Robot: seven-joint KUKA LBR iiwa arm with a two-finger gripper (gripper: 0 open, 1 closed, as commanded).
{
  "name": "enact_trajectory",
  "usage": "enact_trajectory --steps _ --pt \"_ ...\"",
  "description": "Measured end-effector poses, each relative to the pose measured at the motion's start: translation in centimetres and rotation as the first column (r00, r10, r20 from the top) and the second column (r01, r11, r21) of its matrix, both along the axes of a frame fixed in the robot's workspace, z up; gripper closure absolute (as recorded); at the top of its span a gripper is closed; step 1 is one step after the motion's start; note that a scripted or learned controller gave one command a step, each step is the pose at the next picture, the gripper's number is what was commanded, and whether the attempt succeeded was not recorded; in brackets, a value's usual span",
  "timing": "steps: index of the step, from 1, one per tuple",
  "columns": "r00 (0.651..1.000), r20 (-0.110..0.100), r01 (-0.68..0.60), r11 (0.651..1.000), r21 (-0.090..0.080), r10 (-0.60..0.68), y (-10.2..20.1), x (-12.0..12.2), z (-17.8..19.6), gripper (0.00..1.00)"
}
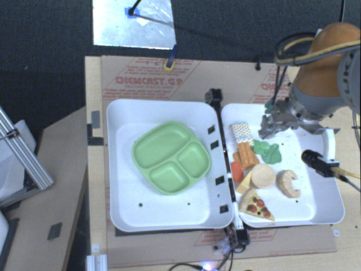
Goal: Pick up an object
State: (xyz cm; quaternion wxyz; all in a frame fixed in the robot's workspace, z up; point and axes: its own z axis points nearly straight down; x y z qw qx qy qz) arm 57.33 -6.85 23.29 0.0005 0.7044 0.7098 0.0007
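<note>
Toys crowd the right bin, and the gripper hangs just above the green leafy piece, nothing visibly held; whether it is apart or together I cannot tell. Best to descend straight, clear of the orange piece beside it.

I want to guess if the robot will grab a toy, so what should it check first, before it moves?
1. Tool is over the right bin: ok.
2. A toy lies close under it, the green leafy piece: ok.
3. Tool already has a toy: not ok, nothing shows in it.
4. Tool open wide enough: cannot tell.
5. Room around the green piece: not ok, the orange block lies right beside it.
6. Green tray out of the way in the left bin: ok.
</note>
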Motion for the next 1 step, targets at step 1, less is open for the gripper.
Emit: enact_trajectory --steps 1 --pt "1.0 0.001 0.001 1.0 0.0 -0.001 -0.17 0.6 0.01 1.0"
